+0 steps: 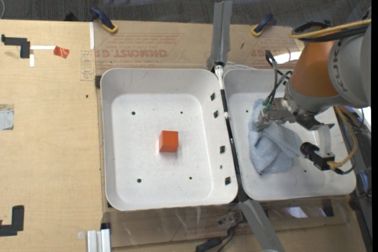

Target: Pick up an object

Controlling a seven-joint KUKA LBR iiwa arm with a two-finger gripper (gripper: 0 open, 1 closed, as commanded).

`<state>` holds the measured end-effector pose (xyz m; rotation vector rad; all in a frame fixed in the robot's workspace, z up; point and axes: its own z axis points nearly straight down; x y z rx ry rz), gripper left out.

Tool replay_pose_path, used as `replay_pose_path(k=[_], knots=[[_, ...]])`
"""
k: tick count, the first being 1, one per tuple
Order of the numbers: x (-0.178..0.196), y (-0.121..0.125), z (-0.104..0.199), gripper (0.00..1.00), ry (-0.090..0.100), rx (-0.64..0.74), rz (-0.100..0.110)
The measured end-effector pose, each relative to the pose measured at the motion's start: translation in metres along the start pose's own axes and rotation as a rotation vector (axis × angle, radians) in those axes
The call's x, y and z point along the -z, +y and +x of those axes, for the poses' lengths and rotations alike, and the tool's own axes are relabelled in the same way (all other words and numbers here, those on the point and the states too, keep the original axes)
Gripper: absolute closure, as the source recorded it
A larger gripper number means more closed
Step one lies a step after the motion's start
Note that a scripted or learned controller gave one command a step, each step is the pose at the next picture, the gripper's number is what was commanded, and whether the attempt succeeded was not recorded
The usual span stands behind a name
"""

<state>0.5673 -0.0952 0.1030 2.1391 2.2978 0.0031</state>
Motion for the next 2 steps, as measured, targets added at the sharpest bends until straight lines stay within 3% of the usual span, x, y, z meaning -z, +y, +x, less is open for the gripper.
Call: replay_pose_path(k=[1, 2], knots=[[0.088, 0.052, 0.054, 1.0, -0.002, -0.296, 0.005], [0.087, 0.082, 0.018, 1.0, -0.003, -0.214, 0.005]])
